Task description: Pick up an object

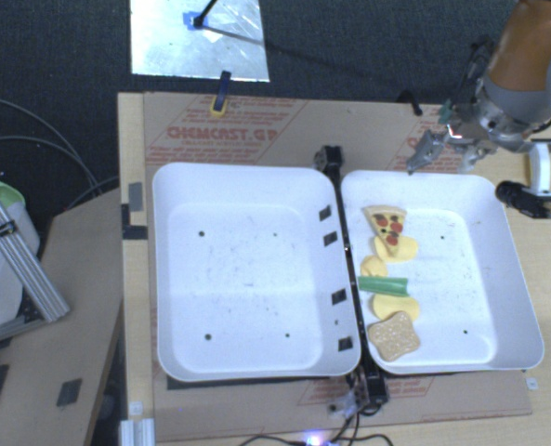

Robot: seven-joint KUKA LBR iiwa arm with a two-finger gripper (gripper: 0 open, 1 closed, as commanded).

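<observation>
The right bin [484, 249] holds a small group of toy foods along its left side. A pizza slice [387, 221] lies at the top, with yellow pieces [396, 246] below it, a green stick [384, 285] across them, and a tan toast slice [393, 335] nearest the front. My gripper [447, 147] hangs above the far rim of the right bin, up and to the right of the pizza slice, well apart from every item. Nothing sits between its fingers.
The left bin [247, 268] lies beside the right one, joined at a black hinge strip [345, 268]. A shiny metal sheet [199, 24] lies on the dark floor beyond the bench. A black cable end [526, 198] juts in at the right bin's right edge.
</observation>
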